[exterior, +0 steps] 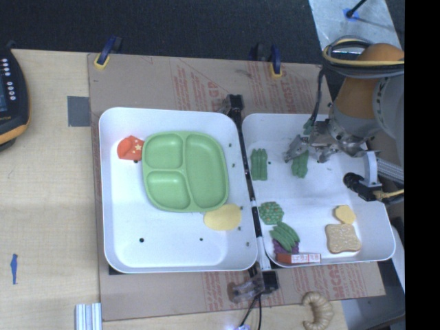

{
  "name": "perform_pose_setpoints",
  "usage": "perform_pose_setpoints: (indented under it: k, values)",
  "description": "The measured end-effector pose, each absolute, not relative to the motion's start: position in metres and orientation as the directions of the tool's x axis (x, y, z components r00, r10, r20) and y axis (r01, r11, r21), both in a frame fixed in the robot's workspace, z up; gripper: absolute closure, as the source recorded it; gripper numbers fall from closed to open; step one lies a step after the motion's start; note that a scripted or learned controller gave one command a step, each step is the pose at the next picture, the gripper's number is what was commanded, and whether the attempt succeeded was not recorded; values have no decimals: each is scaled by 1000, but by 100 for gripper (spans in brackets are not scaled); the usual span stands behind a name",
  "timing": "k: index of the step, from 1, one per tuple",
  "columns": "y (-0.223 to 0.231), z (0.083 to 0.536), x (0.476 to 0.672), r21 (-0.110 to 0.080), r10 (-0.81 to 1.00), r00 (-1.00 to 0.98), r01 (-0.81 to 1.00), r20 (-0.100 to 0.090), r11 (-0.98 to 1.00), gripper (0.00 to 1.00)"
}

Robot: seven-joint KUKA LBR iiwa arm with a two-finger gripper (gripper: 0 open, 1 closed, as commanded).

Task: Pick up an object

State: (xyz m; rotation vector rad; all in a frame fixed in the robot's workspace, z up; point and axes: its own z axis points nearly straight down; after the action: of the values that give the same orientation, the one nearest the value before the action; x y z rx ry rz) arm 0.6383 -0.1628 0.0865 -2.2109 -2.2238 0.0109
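Green oblong toy vegetable sits at the metal gripper in the right white bin; fingers' state unclear, no lift evident.

Wooden bench – brown board on it, bearing two white bins side by side

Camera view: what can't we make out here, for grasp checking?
- Gripper: fingers too small and blurred to read; contact with the green piece beneath is unclear.
- Arm: cut off by the right edge.
- Red toy: partly hidden by the green plate.
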Motion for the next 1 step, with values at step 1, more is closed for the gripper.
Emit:
perform_pose_setpoints:
  k: [1]
  values:
    - [-164,103,639,-5,1000,-7,1000,-2,7,100]
